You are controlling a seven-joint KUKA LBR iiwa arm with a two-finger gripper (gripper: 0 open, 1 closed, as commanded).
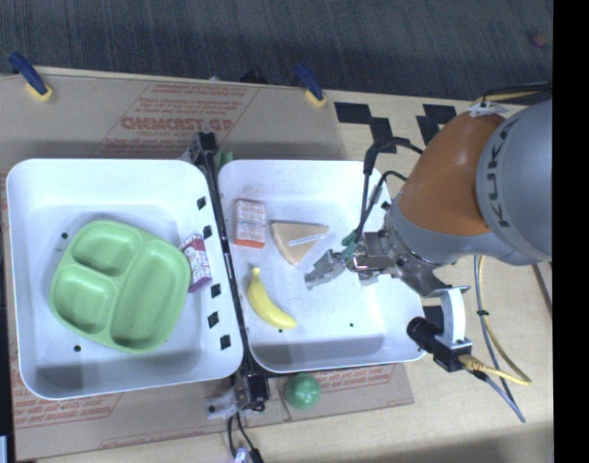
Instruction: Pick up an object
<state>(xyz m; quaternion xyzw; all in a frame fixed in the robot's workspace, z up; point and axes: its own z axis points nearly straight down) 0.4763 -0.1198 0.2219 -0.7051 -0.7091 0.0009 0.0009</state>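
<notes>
Arm [487,191] comes in from the right, gripper [323,268] low over the right bin [371,345], mid-floor. Can't tell finger state from here; the tips blur into one grey lump, with nothing visible between them.

Right bin contents all sit in the left half: small orange-and-white packet [250,223] near the divider, tan wedge [296,238] just beside it and just up-left of the gripper, banana [269,302] below, near the left wall. Bare floor below and right of the gripper.

Left bin [24,258]: green divided plate [119,285] fills the middle, small purple packet [198,261] touching its right rim, close to the right wall.

Green ball [301,390] outside, on the cardboard just below the right bin's front edge.
</notes>
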